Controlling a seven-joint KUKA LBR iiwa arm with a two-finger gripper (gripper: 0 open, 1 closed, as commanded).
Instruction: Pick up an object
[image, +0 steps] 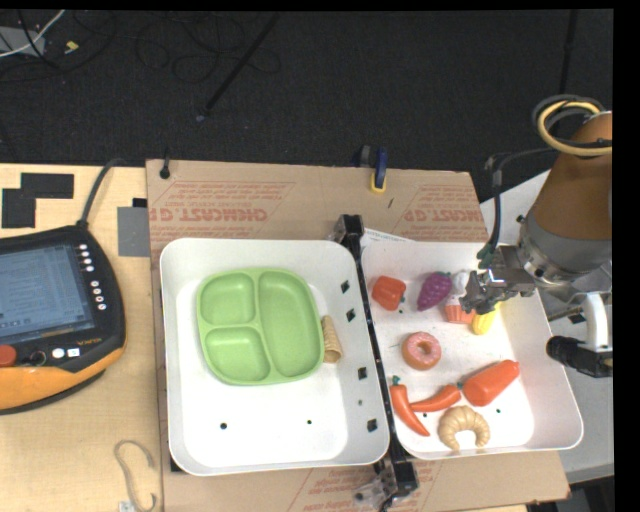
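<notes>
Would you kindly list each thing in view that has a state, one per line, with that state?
green divided plate: flat in the left bin, compartments bare
ice-cream cone: lying against the plate's right edge
doughnut: flat in the right bin
croissant: lying near that bin's front
chilli: lying beside the croissant
gripper: low over the right bin
handheld screen: lit

Green tray (258, 326), pink donut (422, 350)
</notes>
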